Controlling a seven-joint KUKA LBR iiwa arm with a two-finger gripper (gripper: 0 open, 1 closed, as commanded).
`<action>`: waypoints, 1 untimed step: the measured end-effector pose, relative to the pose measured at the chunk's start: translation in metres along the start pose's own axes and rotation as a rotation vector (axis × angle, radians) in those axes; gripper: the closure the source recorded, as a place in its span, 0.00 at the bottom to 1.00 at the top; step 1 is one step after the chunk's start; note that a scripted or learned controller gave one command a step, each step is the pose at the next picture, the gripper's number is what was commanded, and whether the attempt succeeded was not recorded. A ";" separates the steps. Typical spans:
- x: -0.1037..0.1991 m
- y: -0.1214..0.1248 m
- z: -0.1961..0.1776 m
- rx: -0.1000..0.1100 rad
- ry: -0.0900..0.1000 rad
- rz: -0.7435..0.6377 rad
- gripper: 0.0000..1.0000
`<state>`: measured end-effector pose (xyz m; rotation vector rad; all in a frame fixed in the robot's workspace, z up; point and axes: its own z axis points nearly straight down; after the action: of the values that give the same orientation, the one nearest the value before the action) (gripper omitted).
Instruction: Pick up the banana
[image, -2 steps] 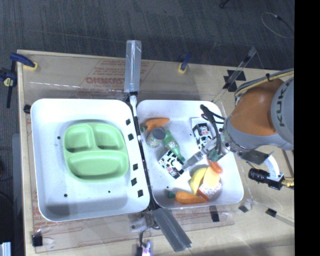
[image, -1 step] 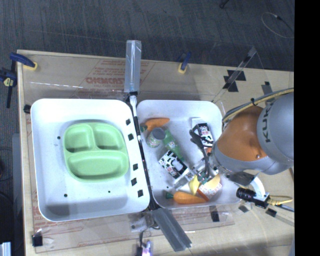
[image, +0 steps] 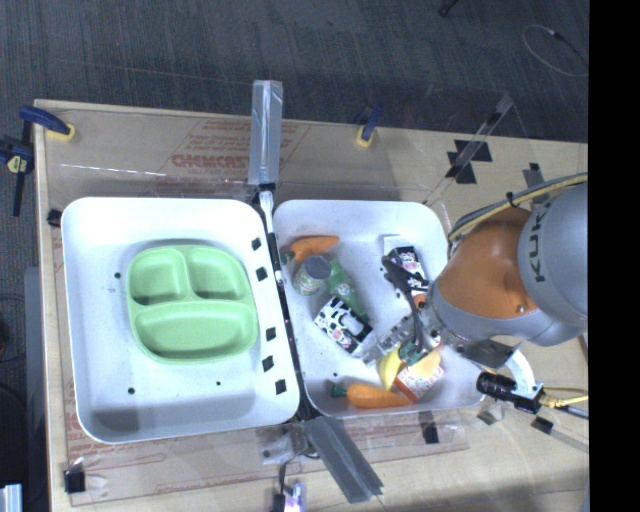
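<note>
Banana (image: 388, 371) lies at six o'clock in the right bin (image: 432, 222), touching a carrot (image: 372, 397). Gripper (image: 412, 340) hovers just above; jaw state indeterminable. Approach step; a descent and a confirmed grasp are required next.

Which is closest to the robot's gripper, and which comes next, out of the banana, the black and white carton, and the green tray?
Measured from the gripper in the camera view:
1. The banana, just below the gripper in the right bin.
2. The black and white carton, a little farther, left of the gripper in the same bin.
3. The green tray, farthest by a wide margin, over in the left bin.
</note>
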<state>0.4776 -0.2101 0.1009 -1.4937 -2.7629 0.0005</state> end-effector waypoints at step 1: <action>0.000 0.000 0.000 0.000 0.000 0.000 0.00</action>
<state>0.4777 -0.2101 0.1010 -1.4935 -2.7633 0.0005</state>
